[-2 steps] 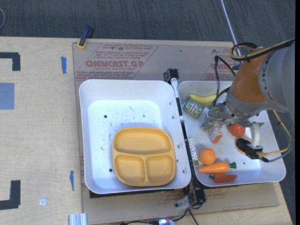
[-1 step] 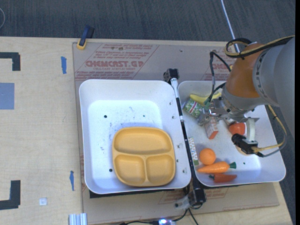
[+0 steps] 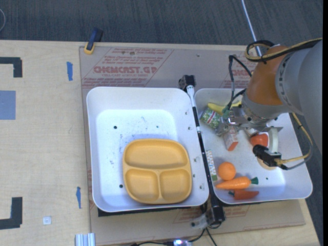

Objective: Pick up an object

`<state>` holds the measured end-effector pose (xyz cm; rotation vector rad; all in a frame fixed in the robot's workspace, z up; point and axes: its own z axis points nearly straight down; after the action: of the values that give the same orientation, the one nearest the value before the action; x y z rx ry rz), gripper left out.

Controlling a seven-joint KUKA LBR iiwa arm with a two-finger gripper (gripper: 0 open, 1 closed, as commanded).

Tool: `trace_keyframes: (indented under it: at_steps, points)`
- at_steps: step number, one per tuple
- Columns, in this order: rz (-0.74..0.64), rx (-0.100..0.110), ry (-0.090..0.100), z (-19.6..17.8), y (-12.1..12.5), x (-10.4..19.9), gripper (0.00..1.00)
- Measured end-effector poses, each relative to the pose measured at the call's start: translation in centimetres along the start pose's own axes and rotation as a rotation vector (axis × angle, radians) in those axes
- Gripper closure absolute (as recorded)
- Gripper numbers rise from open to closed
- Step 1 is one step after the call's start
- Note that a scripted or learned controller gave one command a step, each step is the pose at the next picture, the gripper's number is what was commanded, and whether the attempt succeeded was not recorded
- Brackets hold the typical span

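Note:
My gripper (image 3: 229,126) hangs low over the back of the right bin (image 3: 297,186), the grey arm with its orange band reaching in from the right. Just below it lies a small orange and white item (image 3: 232,142), touching or nearly touching the gripper. To its left is a green packet (image 3: 209,117) with a yellow piece (image 3: 216,107) behind it. A red round thing (image 3: 260,138) sits to the gripper's right, partly hidden by the wrist. At the bin's front lie an orange ball (image 3: 227,170), a carrot (image 3: 236,183) and a red piece (image 3: 246,193).
The left bin (image 3: 102,106) holds a yellow divided plate (image 3: 157,169) at its front. The two bins' rims meet in a ridge (image 3: 200,137) close to the gripper's left. Cardboard and a wooden bench lie under the bins.

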<state>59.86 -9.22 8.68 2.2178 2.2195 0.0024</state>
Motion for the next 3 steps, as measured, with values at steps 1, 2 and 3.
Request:
trace_keyframes:
  at_steps: [1, 2, 3]
  points:
    - [-0.001, 0.008, 0.001, 0.1, 4.7, -0.2, 1.0]
    - [-0.003, 0.0, 0.003, -10.0, 6.6, 11.2, 1.0]
    - [-0.001, 0.003, 0.001, -9.8, 6.5, 11.0, 0.0]
